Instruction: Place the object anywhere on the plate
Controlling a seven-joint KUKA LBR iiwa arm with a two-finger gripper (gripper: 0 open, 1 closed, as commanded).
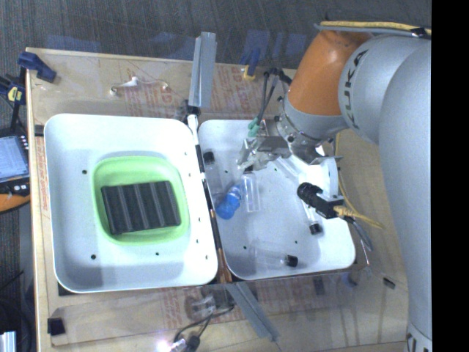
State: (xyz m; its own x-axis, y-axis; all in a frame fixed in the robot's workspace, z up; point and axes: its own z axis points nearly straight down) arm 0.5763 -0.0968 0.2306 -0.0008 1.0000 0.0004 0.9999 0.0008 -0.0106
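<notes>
Dark grey carpet surrounds a pale wooden counter [110, 72] that carries two shallow white bins side by side. Blue clamps sit at the counter's far edge, and a grey metal bar stands upright between the bins at the far side.

In the left bin [66, 152] lies a light green plate [138, 169] with rounded corners, and a dark ribbed block rests in the middle of it, covering most of the plate's floor.

In the right bin [330, 251] a small blue object [229, 204] lies near the left wall, just beside the divider between the bins. A clear, see-through piece sits just to its right, touching or nearly touching it. A few small black bits are scattered over this bin's floor: one near the far left corner, one near the near edge, one towards the right.

From the right the grey arm with its orange band reaches in over the right bin. Its pincer [253, 160] hangs above the far half of that bin, close to the blue object but apart from it. Whether its fingers are spread or closed cannot be told, and nothing is visibly held between them.
</notes>
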